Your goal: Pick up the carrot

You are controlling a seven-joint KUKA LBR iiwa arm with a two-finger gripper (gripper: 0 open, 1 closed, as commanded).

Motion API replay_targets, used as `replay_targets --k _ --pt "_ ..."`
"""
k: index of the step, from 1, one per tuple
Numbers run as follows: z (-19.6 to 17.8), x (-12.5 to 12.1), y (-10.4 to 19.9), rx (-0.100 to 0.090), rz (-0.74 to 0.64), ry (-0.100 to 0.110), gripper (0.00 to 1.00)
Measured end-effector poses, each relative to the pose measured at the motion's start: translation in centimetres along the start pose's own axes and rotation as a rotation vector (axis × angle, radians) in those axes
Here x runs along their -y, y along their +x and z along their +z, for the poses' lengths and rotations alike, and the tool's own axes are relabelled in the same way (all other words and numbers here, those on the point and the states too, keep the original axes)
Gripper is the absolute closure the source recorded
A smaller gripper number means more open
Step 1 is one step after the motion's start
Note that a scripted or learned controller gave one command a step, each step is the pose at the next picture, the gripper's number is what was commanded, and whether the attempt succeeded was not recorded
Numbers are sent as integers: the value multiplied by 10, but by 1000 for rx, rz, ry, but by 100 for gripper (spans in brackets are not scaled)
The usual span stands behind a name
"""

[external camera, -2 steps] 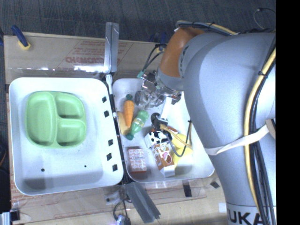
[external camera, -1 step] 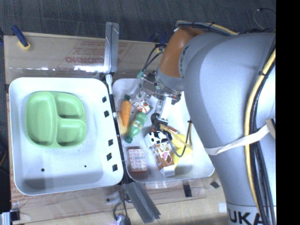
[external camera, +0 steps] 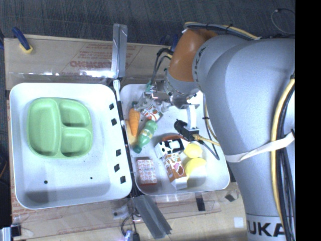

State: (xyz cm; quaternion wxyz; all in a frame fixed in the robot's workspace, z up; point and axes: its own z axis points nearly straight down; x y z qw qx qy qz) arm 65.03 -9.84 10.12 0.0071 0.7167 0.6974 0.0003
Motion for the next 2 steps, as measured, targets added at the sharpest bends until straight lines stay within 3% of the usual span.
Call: replay_targets --k 1,2 --pt "5 32 1 -1 21 4 0" --pt "10 83 -6 -8 235 17 0"
